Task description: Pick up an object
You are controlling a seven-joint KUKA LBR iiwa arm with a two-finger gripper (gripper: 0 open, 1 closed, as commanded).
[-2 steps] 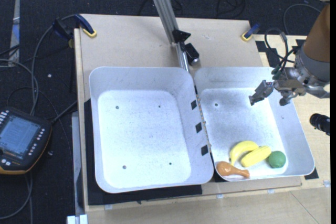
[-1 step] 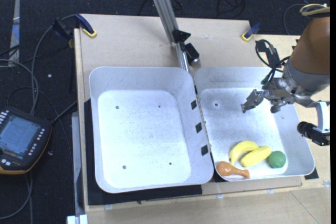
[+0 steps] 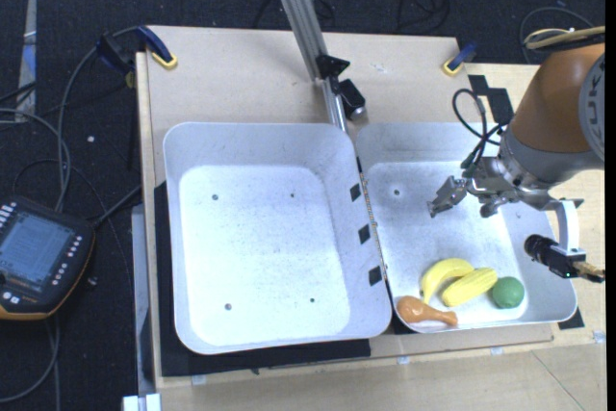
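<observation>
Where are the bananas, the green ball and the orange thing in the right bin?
bananas (image 3: 457, 282): camera view, where the two yellow fruits meet.
green ball (image 3: 507, 293): camera view, centre of its top.
orange thing (image 3: 420, 309): camera view, its rounded wide end.

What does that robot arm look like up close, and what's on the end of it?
The arm is a thick rounded body, orange above and grey toward the wrist. Black cables loop alongside it. At its end sits a small grey metal gripper, with a white bracket and a black part nearby.
</observation>
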